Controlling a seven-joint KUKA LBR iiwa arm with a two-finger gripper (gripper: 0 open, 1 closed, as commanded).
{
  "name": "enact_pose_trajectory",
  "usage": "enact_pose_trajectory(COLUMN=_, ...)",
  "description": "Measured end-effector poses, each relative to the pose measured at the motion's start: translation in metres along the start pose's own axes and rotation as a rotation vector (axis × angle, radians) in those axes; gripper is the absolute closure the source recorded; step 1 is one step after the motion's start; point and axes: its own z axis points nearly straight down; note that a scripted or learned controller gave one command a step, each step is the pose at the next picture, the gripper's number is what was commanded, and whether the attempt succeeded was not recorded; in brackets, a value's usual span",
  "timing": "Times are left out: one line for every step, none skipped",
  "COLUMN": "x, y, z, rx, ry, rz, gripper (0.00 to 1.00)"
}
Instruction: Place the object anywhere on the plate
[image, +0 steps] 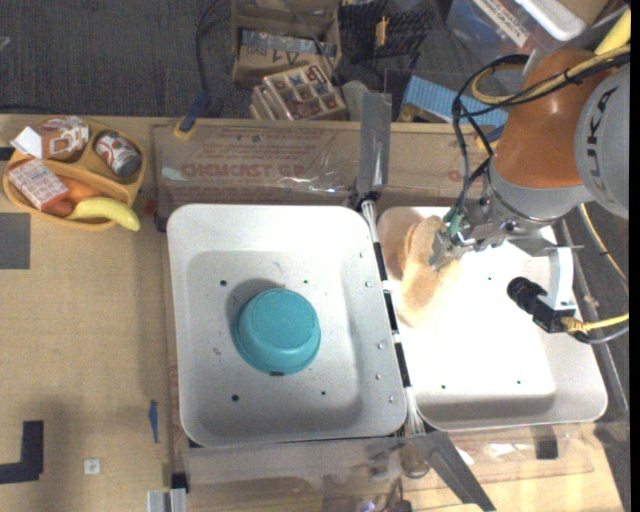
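Beside a cluttered floor, two white bins (190, 300) hold a teal plate (278, 330) and, seemingly, a tan object (420, 275).

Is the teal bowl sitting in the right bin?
No, the teal bowl sits upside down in the left bin, while the claw works over the right bin.

I see a teal plate (278, 331) in a white bin (200, 260), a tan, peach-toned object (420, 275), and a yellow banana (105, 211) on the light-brown table (80, 340).

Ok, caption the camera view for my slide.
Gripper over a tan object at the right bin's left wall; teal dish in the left bin.
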Motion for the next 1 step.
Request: enact_pose_trajectory(x=0.0416, y=0.0345, z=-0.0091, rx=-0.003, ry=-0.001, rz=-0.4, gripper=1.0)
